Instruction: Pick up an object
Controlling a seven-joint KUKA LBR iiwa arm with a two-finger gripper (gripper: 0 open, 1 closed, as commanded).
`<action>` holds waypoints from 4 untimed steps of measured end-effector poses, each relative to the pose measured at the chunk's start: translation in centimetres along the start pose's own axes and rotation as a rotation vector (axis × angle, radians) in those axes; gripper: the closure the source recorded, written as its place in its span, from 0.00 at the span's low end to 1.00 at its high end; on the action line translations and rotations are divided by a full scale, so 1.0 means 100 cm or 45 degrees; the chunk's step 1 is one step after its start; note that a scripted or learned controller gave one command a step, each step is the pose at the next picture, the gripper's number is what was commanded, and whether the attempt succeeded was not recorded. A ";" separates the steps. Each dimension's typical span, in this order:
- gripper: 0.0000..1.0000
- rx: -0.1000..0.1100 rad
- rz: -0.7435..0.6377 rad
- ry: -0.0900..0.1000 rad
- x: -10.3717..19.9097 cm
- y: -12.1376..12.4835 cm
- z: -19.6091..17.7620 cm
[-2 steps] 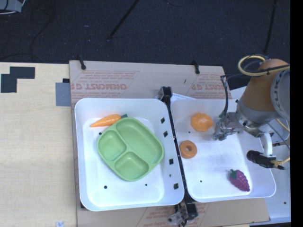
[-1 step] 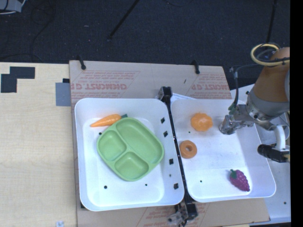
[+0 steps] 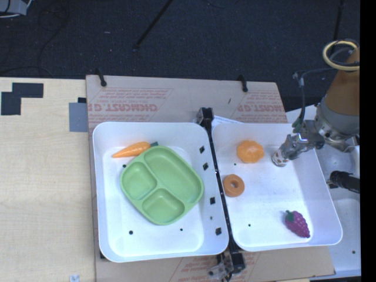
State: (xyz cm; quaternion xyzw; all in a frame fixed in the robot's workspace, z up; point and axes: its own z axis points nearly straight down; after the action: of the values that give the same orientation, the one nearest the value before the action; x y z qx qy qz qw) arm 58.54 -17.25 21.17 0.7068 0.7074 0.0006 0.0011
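**Over the right bin: gripper poised beside the orange fruit**

Over the right-hand bin (image 3: 329, 216), near its far right wall, the gripper (image 3: 282, 156) hangs low, just to the right of the round orange fruit (image 3: 251, 151). Nothing lies between its fingers; whether they stand wide or narrow I cannot tell at this size and slant.

Any object will do for this task, and the orange fruit is the nearest candidate, near the gripper but apart from it. The orange doughnut-shaped ring (image 3: 234, 185) sits nearer the divider (image 3: 214, 175), a little toward the front, and the purple bunch of grapes (image 3: 297, 223) lies well apart in the near right corner. In the left bin (image 3: 108, 228) are a green divided plate (image 3: 161, 184) and a carrot (image 3: 132, 150) touching or just beside the plate's far edge.

To do the step well, I judge the gripper should shift left until it is centred above the fruit, with the fingers spread wider than the fruit before coming down. A round thing is likely to roll or squirt out if pinched off-centre, so the fingers ought to straddle its widest part and close squarely. The descent should stop short of pressing into the bin floor.

The arm (image 3: 341, 98) reaches in from the right, its grey wrist and orange band above the bin's right rim, and the wrist angles down and leftward so the tool points toward the fruit.
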 end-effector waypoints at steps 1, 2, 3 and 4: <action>1.00 0.008 -0.004 0.005 0.054 -0.002 0.008; 1.00 0.008 -0.004 0.005 0.106 0.004 0.012; 1.00 0.005 -0.003 0.002 0.153 0.001 -0.005; 1.00 0.008 -0.004 0.003 0.198 -0.004 -0.001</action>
State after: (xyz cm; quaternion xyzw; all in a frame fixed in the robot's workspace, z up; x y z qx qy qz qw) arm 58.13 2.59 21.25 0.7057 0.7085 -0.0007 -0.0022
